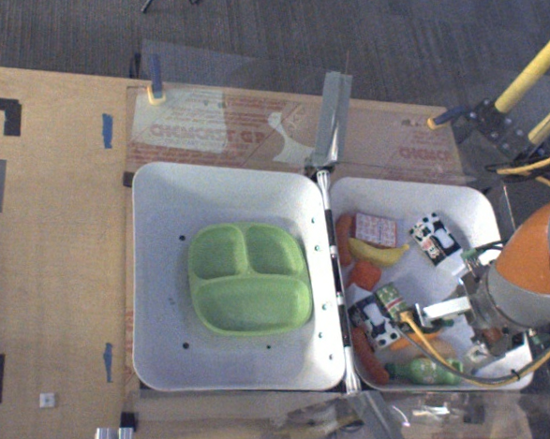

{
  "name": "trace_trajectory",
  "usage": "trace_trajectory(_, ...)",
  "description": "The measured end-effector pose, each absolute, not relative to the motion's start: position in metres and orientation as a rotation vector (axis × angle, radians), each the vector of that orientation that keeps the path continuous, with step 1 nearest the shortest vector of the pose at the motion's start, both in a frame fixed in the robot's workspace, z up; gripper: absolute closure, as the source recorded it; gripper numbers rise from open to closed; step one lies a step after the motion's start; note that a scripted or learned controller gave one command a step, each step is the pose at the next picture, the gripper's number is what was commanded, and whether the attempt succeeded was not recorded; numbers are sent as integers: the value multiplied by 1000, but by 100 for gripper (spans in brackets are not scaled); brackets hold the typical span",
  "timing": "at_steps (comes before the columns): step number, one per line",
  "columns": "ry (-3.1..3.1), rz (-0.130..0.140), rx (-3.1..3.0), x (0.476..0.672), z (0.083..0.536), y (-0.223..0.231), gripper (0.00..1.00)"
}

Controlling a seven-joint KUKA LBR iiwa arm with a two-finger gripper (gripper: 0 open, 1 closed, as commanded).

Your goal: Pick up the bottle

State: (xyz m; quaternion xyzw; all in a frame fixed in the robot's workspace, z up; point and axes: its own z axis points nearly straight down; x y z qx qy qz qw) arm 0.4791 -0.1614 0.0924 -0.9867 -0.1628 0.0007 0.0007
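Camera view: arm point(533, 269) comes in from the right over the right bin point(487, 202), orange band showing above the wrist. The jaws point(478, 343) sit low over the bin's near-right part, amid cabling; can't tell if they're apart or together, the wrist body and cables mask them.

Bottle point(424, 371): green, lying on its side along the bin's near wall, just left of and slightly nearer the camera than the jaws. Close to them, but contact can't be judged. Nothing visibly clamped.

Other items, relative to the jaws:
- Yellow cable point(453, 360) loops beside and under them, running over the bottle area.
- Black-and-white cow-print item point(373, 315) to the left, near the bin divider.
- Small green box point(389, 296) just above that.
- Red piece point(370, 359) left of the bottle, by the bin's near-left corner.
- Banana point(378, 252) further left and beyond, with a red-and-white card point(376, 230) touching it on the far side.
- Second cow-print item point(435, 238) beyond the jaws, toward the far wall.

Left bin point(164, 197), well left of the jaws, holds a green divided plate point(248, 280) at centre. Both bins sit on the table point(48, 245).
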Motion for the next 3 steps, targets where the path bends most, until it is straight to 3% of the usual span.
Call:
trace_trajectory(1, -458, 4, -3106, 479, 203, -223, 0)
trace_trajectory(2, -464, 8, -3104, 480, 212, -222, 100)
trace_trajectory(3, -343, -5, -3121, 481, 86, -197, 100)
